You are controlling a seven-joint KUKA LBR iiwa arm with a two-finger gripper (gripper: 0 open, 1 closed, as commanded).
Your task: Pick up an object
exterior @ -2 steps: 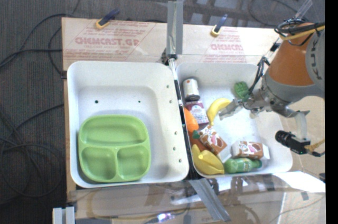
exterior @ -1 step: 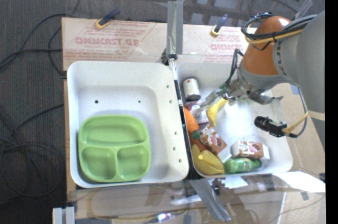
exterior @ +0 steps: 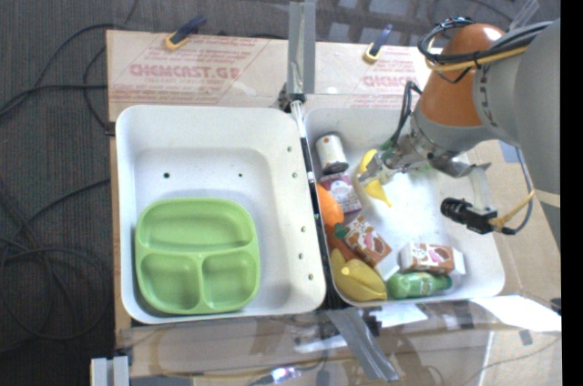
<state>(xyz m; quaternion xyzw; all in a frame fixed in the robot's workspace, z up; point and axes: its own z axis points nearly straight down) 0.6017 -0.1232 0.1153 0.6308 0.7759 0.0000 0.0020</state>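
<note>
Left bin [exterior: 182, 125]: shallow, white, holding one green divided tray [exterior: 196, 255] with three compartments, lying flat in the near left part.

Right bin [exterior: 478, 270]: shallow, white, touching the left bin along a shared middle edge. Contents crowd its left and near sides:
- small cylindrical can [exterior: 330, 153], dark with a pale end, lying on its side near the far left corner;
- yellow banana-shaped item [exterior: 374, 179], just beside the can, under the arm's tip;
- small packet with purple and white print [exterior: 341, 190], beside the middle edge;
- orange round item [exterior: 329, 208], against the middle edge;
- red and white snack packet [exterior: 366, 241], tilted, near the orange item;
- yellow lemon-shaped item [exterior: 358, 279], at the near edge;
- green oblong item [exterior: 418, 285], beside the lemon shape;
- small red and white carton [exterior: 429, 259], touching the green item from behind.

Arm: grey with orange band [exterior: 460, 84], entering from the right above the right bin.

Jaws [exterior: 381, 177]: low over the banana-shaped item; whether they are released or clenched cannot be told, and no object is visibly between them.

Tabletop [exterior: 182, 70]: brown printed board behind both bins.
</note>
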